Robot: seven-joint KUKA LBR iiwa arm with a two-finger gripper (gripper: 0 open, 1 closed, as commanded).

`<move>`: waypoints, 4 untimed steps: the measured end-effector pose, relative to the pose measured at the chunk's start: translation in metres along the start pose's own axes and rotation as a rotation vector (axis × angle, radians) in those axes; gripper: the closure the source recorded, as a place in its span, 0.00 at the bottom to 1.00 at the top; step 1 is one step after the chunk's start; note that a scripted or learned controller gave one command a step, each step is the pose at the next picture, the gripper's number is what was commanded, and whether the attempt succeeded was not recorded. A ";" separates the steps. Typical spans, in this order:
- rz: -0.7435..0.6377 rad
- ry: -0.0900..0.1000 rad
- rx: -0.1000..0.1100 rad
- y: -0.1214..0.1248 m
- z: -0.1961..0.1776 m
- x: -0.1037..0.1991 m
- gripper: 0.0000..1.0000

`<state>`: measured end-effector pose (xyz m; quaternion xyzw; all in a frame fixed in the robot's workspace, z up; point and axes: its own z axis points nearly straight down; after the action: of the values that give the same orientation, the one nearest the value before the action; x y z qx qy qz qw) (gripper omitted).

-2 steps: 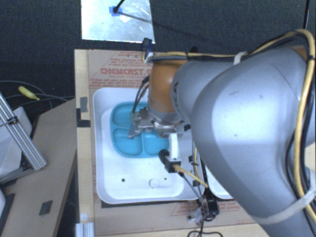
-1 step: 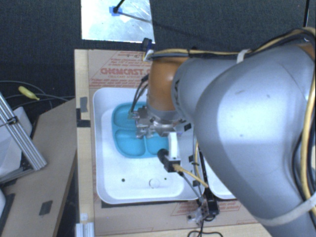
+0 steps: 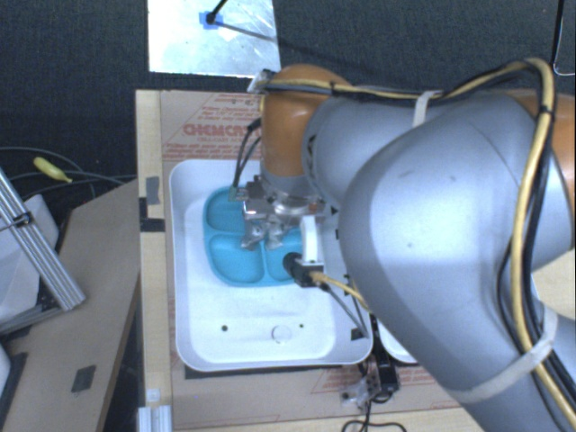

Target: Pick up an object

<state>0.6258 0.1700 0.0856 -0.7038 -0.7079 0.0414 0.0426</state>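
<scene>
Because my wrist blocks the view from above, I cannot tell how my gripper (image 3: 263, 238) stands or whether anything sits in it. What does show is that I am low over the bright blue, shallow plastic tray with moulded compartments (image 3: 227, 241), at its right side, seemingly touching or just above its surface. That tray is the thing to pick up, I judge; it lies flat in the far-left part of the left shallow white bin (image 3: 261, 345), near the bin's left wall. I come down almost vertically, probably because a flat tray offers only its rim or a divider ridge to pinch. Around me, black cables (image 3: 241, 156) hang down from my orange wrist band (image 3: 283, 124), and my bulky grey arm (image 3: 432, 232) covers the right of the scene.
</scene>
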 end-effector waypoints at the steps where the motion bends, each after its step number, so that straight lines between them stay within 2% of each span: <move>1: 0.008 -0.001 -0.138 -0.084 0.005 0.013 1.00; 2: 0.004 0.005 -0.047 0.001 -0.022 -0.032 1.00; 3: 0.001 0.001 -0.118 -0.088 -0.108 -0.019 1.00; 4: -0.002 0.006 -0.137 -0.144 -0.303 -0.009 1.00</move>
<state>0.5191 0.1602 0.4039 -0.7045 -0.7096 -0.0094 -0.0036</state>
